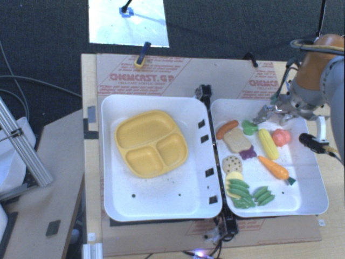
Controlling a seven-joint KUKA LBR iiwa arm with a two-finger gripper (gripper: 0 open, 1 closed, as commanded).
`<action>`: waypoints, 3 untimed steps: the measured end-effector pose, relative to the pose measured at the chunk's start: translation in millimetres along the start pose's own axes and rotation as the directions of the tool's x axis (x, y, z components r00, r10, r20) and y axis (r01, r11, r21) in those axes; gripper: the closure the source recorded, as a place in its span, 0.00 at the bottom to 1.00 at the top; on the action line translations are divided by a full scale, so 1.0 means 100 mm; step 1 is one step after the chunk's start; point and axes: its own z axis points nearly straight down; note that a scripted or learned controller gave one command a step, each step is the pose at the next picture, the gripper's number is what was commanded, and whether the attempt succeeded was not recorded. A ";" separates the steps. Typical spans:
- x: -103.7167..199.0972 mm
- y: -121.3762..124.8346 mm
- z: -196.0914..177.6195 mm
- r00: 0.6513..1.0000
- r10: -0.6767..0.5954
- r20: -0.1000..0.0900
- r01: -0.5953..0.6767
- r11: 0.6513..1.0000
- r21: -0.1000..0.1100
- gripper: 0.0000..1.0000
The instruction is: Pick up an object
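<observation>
- The surface [178,72] is a bench under a printed protective sheet, carrying two shallow white bins side by side.
- The left bin [113,198] holds one thing — a yellow divided tray [151,143] with three compartments, lying flat near its middle.
- The right bin [310,198] holds the toy foods, any of which could be the object to pick up. They sit close together across its middle and near side.
- The grey arm [321,77], with its orange band, reaches in from the right over the far side of the right bin.
- The tool [268,114] hangs low near that bin's far edge, just beyond the foods. Whether it is spread or closed cannot be told; nothing is seen held in it.
- Counted, the foods are: one ear of yellow corn [268,143], one carrot [275,168], one slice of bread [237,141], one red sausage [227,127], one speckled cookie [232,163], one pink round piece [281,137], one small green piece [249,127], one small purple piece [248,154], and two clusters of green pea pods [240,192].
- Likely risks, as a judgement: the pieces lie so close that a descent could land between two and knock them apart — or close on nothing. Round shapes such as the corn may roll out of a pinch, and the bin's wall is near enough to catch the tool.
</observation>
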 end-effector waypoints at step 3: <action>0.00 -1.25 0.02 1.000 0.002 0.003 -0.002 1.000 0.002 1.00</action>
